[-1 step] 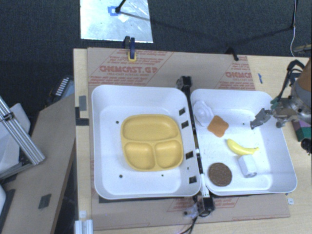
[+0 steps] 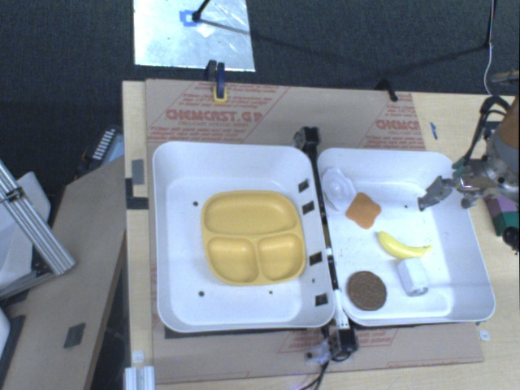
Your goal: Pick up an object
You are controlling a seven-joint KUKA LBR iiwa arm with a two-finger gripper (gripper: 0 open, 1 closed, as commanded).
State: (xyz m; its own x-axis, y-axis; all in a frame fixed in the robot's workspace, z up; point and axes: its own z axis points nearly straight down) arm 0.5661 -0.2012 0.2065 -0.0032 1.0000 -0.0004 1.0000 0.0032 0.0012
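Observation:
The right bin (image 2: pixel 455 303) holds a yellow banana (image 2: pixel 401 245), an orange bread-like piece (image 2: pixel 363 210), a round brown cookie (image 2: pixel 367 290), a small white cylinder (image 2: pixel 412 276) and a white cup-like item (image 2: pixel 337 188). My gripper (image 2: pixel 448 198) hovers over the bin's upper right part, to the right of the orange piece and above the banana. It is open, and nothing sits between its fingers.
A yellow divided plate (image 2: pixel 248 236) lies in the left bin (image 2: pixel 175 218). A black hinge strip (image 2: pixel 317 218) runs between the bins. A foil sheet (image 2: pixel 193 23) lies beyond the bench. Metal framing (image 2: pixel 32 226) stands at the left.

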